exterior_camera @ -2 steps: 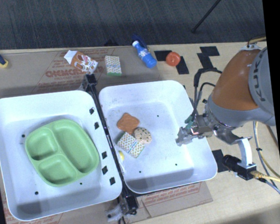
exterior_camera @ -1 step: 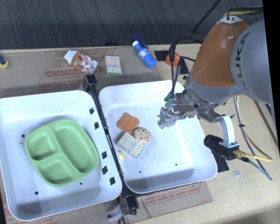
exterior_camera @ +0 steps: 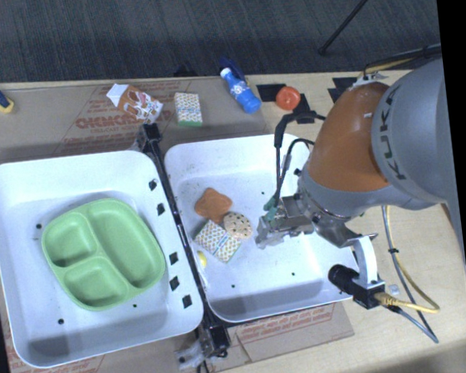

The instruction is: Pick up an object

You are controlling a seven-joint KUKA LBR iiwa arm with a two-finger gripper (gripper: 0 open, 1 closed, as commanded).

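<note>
Bench with 2 white bins side by side – left bin point(exterior_camera: 8, 190) holds a green divided tray point(exterior_camera: 100, 251), right bin point(exterior_camera: 237, 152) holds the cluster. Gripper point(exterior_camera: 270, 229) sits low near the right bin's middle; whether it's spread or closed, cannot tell. Nearest target – round speckled object point(exterior_camera: 237, 223), just toward the bin's left wall, touching a patterned block point(exterior_camera: 215, 240); orange piece point(exterior_camera: 212, 201) behind. Open floor toward the near edge.
</note>
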